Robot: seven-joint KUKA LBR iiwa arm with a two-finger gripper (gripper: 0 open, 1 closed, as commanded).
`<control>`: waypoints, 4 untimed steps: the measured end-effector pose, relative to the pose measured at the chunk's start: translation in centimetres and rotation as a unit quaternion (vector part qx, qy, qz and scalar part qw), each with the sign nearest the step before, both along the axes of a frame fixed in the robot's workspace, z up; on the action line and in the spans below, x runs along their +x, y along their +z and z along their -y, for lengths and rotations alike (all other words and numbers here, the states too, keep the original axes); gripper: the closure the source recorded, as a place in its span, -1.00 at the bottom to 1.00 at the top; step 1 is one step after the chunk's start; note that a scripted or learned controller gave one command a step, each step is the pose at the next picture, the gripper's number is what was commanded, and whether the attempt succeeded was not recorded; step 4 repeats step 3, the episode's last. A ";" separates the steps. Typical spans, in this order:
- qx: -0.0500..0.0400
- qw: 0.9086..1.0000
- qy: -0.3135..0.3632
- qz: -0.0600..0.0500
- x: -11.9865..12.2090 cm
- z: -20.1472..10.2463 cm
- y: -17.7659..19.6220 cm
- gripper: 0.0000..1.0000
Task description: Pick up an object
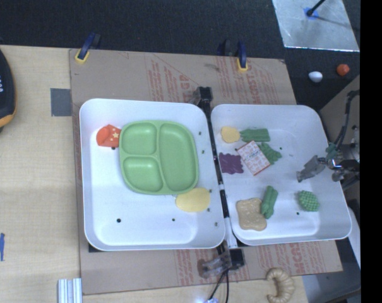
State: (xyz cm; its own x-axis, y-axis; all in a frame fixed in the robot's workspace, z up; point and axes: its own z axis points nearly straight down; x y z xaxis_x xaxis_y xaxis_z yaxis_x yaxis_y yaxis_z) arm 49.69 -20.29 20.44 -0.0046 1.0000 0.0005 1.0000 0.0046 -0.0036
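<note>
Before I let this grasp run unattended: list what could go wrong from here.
1. The gripper sits near the right bin's right wall, so a descent may clip the rim.
2. The nearest item, the small green bumpy piece, looks rounded and may slip out.
3. The checkered card lies against the purple piece and green pieces; a grab there may drag neighbours.

Right bin [285, 235] centre bare; toys crowd its left side, front.
</note>
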 end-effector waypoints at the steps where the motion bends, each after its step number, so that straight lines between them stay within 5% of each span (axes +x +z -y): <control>1: 0.002 1.000 0.003 -0.002 -2.2 -8.3 -11.8 -1.00; 2: 0.001 1.000 0.003 0.001 -2.0 -7.9 -10.0 1.00; 3: 0.001 1.000 0.005 0.007 5.3 -17.0 -0.7 1.00; 4: 0.001 1.000 0.005 0.007 5.3 -17.0 -0.7 1.00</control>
